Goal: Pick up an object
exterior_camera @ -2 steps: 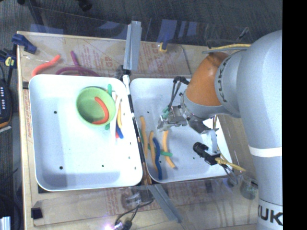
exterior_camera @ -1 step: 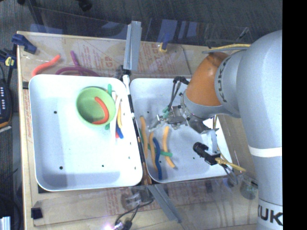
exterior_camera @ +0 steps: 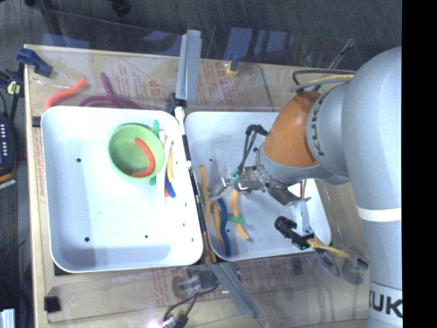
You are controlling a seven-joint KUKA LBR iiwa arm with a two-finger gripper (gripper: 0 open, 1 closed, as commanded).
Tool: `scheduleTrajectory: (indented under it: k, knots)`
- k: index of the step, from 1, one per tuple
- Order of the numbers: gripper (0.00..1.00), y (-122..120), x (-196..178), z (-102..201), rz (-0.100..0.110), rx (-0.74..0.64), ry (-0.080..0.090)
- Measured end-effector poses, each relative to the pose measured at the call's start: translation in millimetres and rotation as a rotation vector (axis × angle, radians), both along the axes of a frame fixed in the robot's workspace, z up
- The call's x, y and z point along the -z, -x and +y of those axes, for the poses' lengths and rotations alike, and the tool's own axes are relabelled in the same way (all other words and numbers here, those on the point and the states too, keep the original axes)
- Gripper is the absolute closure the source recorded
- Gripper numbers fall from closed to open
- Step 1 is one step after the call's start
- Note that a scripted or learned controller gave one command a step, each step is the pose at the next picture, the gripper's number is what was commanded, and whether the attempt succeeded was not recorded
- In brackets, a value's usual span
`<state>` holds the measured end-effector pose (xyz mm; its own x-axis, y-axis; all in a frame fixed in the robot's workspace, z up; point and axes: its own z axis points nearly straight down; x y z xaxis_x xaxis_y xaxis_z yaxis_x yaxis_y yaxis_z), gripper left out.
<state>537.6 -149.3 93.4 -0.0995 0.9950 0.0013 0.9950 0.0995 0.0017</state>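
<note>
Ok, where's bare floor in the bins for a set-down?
Left bin: open floor left of and below the green bowl. Right bin: a bare patch at its upper left. Crowded around the pincer and the sticks.

bench point(exterior_camera: 136, 289): wood-coloured, bears both bins | left bin point(exterior_camera: 68, 238): white, shallow | right bin point(exterior_camera: 218, 132): white, beside it | grey bar point(exterior_camera: 188, 63): behind bins | floor point(exterior_camera: 205, 5): dark carpet

green bowl point(exterior_camera: 135, 151), white bins point(exterior_camera: 75, 203)
</note>
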Motion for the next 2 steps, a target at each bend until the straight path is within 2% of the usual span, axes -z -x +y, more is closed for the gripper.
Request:
scheduleTrajectory:
  k: [1,2]
  knots:
    - [1.0,-1,-13,1,0.0,-0.005,-0.002]
    - [1.0,-18,-126,79,0.002,-0.242,0.001]
